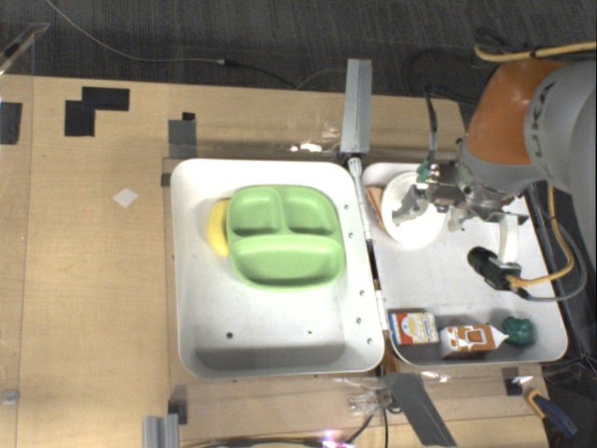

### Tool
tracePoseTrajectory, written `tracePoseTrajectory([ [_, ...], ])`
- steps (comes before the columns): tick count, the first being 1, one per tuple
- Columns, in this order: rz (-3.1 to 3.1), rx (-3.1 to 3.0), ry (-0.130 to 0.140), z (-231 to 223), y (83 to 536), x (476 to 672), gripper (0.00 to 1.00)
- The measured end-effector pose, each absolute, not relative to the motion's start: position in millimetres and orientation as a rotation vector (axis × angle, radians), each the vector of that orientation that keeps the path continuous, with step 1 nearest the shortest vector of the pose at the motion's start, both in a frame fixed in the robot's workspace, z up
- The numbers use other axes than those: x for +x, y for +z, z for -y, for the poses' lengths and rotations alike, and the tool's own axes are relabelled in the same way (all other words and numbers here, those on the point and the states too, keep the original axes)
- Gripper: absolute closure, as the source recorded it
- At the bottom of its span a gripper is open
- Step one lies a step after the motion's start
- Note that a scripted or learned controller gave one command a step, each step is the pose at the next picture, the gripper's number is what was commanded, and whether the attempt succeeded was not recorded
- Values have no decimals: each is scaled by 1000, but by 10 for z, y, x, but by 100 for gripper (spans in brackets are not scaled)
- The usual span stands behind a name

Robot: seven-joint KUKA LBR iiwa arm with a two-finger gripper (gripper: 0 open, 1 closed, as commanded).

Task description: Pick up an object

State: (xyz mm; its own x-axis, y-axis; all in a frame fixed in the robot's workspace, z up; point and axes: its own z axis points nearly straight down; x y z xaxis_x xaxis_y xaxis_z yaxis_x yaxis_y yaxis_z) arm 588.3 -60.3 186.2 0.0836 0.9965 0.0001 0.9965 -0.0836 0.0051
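Two bins sat on the bench. We saw the jaws [424, 203] hanging just above a white bowl [408, 215]; their opening we couldn't tell.

Wooden bench [84, 278]; dark carpet [233, 17] behind.

- A yellow object [216, 229] in the left bin [280, 343] lies mostly hidden under the green divided tray [283, 234]; its kind cannot be told.
- The arm [532, 110] is cut off by the right edge.
- The gripper [431, 203] covers part of the white round dish [408, 215].
- An orange-brown item [374, 200] beside that dish is too small to identify.
- Labels on the two small cartons [413, 327] are unreadable.
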Motion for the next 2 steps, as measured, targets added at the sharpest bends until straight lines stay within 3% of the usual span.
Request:
tracePoseTrajectory([
  [1, -2133, 2299, 8, 594, 1968, 5895, 100],
  [2, -1917, 2489, 1, 1027, 1265, 4979, 100],
])
